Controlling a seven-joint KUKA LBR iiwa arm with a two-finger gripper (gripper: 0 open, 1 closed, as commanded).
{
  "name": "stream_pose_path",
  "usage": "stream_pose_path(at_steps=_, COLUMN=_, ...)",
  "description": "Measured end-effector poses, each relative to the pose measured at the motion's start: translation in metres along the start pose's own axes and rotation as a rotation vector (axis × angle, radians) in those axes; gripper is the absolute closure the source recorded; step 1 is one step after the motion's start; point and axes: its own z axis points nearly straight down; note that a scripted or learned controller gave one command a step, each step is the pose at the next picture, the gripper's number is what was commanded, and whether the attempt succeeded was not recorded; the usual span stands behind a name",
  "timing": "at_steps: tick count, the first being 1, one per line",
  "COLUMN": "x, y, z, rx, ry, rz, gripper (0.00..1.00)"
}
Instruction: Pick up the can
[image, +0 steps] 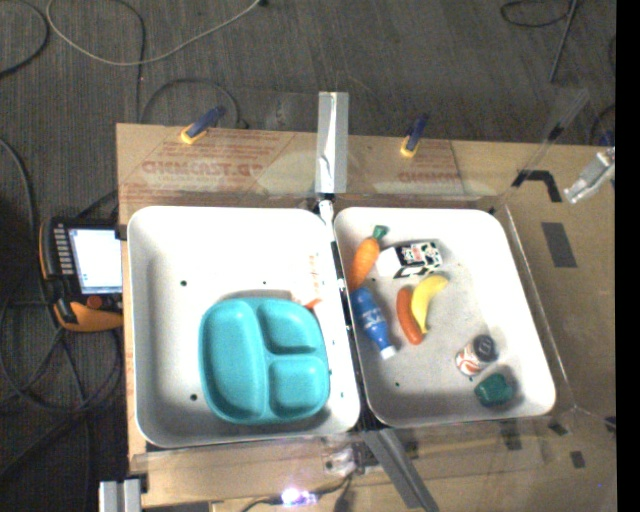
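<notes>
The can (476, 355) is small, red and white with a dark grey top. It lies in the right bin (520, 300), near the front right corner. A green object (494, 390) sits just in front of it, almost touching. A banana (428, 298) lies a little to the can's back left.
The right bin also holds an orange-red sausage shape (408, 316) beside the banana, a blue bottle (372, 322), a carrot (366, 257) and a black-and-white box (418, 256). In the left bin (170, 260) lies a teal divided plate (265, 358). A handheld pendant (85, 272) rests left of the bench.
</notes>
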Motion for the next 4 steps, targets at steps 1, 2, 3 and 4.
stream_pose_path(at_steps=1, x=0.019, y=0.005, z=0.0, rx=0.0, ry=-0.001, rz=-0.023, gripper=1.0)
stream_pose_path(at_steps=2, x=0.036, y=-0.081, z=0.024, rx=0.001, ry=0.0, rz=0.202, gripper=1.0)
stream_pose_path(at_steps=3, x=0.036, y=-0.08, z=0.013, rx=0.0, ry=0.001, rz=0.269, gripper=1.0)
stream_pose_path(at_steps=4, x=0.036, y=-0.08, z=0.016, rx=0.0, ry=0.001, rz=0.35, gripper=1.0)
